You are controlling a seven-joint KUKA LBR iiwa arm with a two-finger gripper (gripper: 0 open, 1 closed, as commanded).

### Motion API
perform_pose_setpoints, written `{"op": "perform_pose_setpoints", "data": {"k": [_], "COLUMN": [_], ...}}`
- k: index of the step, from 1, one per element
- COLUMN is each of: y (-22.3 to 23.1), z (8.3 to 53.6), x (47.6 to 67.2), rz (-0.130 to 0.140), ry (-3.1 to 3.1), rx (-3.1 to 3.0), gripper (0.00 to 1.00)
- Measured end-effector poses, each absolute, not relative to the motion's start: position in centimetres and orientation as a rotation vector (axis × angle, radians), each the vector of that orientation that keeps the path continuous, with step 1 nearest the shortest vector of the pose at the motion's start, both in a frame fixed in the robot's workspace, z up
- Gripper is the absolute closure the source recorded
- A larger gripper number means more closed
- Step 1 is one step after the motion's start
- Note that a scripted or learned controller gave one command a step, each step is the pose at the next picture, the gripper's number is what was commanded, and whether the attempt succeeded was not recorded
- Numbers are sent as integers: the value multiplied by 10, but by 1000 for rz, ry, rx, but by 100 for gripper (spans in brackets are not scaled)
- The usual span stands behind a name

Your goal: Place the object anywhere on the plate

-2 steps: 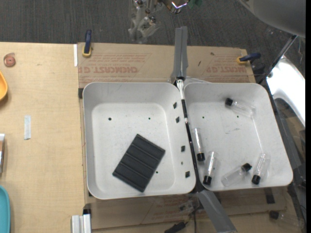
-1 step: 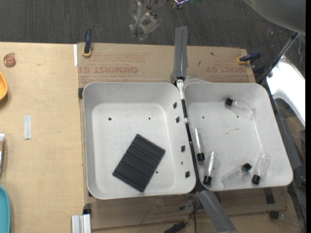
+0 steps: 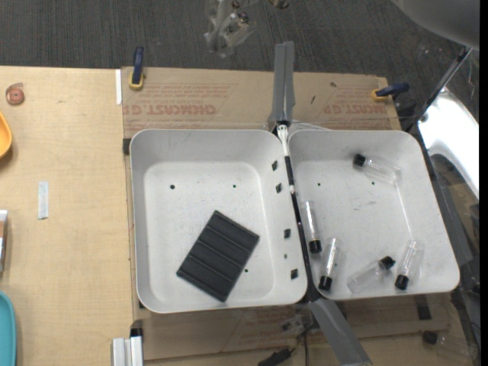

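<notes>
A black ribbed plate [image 3: 219, 255] lies flat and askew in the near half of the left bin [image 3: 152, 204]. Several clear tubes with black caps lie in the right bin [image 3: 427, 204]: one at the back [image 3: 374, 166], one by the divider [image 3: 311, 227], and others near the front [image 3: 328, 264] [image 3: 370, 274] [image 3: 408, 264]. My gripper [image 3: 226, 23] hangs high at the top of the camera view, beyond the back edge of the bench, far from both bins. It looks blurred and nothing shows in it.
Brown cardboard [image 3: 229, 101] lies under the bins, clamped at its back corners [image 3: 137, 69] [image 3: 389, 91]. A wooden table [image 3: 61, 204] with small items is on the left. A grey bar [image 3: 284, 82] runs back from the divider.
</notes>
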State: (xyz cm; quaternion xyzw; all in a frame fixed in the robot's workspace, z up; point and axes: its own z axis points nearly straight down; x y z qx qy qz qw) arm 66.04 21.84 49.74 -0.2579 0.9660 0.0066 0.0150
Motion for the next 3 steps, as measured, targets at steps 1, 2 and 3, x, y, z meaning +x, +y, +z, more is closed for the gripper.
{"op": "perform_pose_setpoints", "data": {"k": [1,2,3], "y": [218,217,216], "z": [506,514,523], "x": [662,664,666], "rz": [24,27,29], "ry": [3004,3003,3001], "rx": [-796,-790,-784], "gripper": [100,100,100]}}
